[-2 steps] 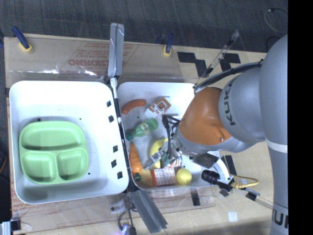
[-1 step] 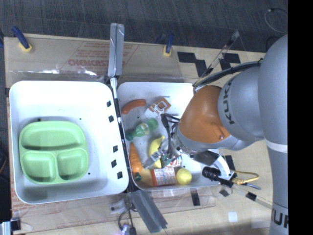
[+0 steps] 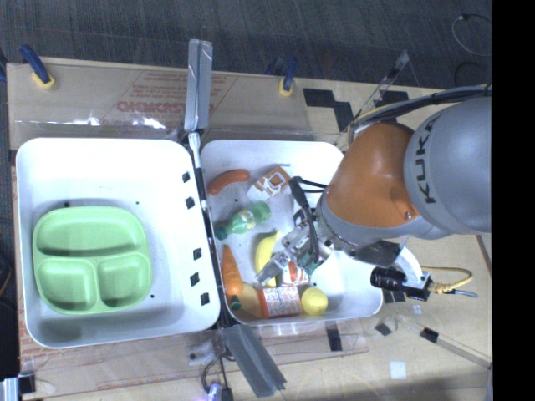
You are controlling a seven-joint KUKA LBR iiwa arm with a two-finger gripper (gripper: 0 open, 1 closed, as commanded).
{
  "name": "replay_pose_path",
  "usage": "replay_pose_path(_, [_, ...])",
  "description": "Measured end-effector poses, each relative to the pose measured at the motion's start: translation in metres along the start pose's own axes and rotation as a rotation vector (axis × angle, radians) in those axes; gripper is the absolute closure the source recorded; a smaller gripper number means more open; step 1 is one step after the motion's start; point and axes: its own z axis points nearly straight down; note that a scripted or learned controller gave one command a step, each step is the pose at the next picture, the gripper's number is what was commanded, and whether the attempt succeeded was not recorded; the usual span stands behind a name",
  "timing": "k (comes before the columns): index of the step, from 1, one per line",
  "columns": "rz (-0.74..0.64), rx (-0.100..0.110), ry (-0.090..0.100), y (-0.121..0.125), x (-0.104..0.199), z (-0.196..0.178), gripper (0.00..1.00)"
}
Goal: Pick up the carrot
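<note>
- A green divided tray point(image 3: 90, 261) lay in the left bin point(image 3: 50, 161), towards its left side, with one long compartment at the top and two smaller ones below.
- A metal divider point(image 3: 198, 90) ran between the two bins, standing up past their far edge.
- The carrot point(image 3: 231, 276) lay in the right bin point(image 3: 330, 317) against its left wall, lengthwise along that wall, its lower end near the front corner.
- Above it sat a green bottle-like toy point(image 3: 241, 220), and further back a sausage point(image 3: 228, 180) beside a small brown and white carton point(image 3: 272, 182).
- A banana point(image 3: 266, 250) lay just right of the carrot, apart from it, and a bottle with a red label point(image 3: 276, 301) lay along the front wall, touching a lemon point(image 3: 314, 301).
- The gripper point(image 3: 294, 253) hung low over the middle of the right bin, near the banana and above the labelled bottle, well clear of the carrot.
- Whether its jaws were spread or pressed together could not be told from the cluttered metal parts; nothing was visibly pinched.
- The arm point(image 3: 418, 182) came in from the right, its orange band point(image 3: 376, 178) over the bin's right side, wrist bent down and leftward.
</note>
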Motion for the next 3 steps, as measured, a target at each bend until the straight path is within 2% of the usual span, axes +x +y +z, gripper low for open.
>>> replay_pose_path(1, [0.021, 0.001, 0.001, 0.013, -0.014, 0.028, 0.00])
replay_pose_path(2, [-0.207, -0.004, -0.009, 0.018, -0.023, 0.073, 0.00])
replay_pose_path(3, [-0.812, -0.001, -0.003, 0.058, -0.037, 0.075, 0.00])
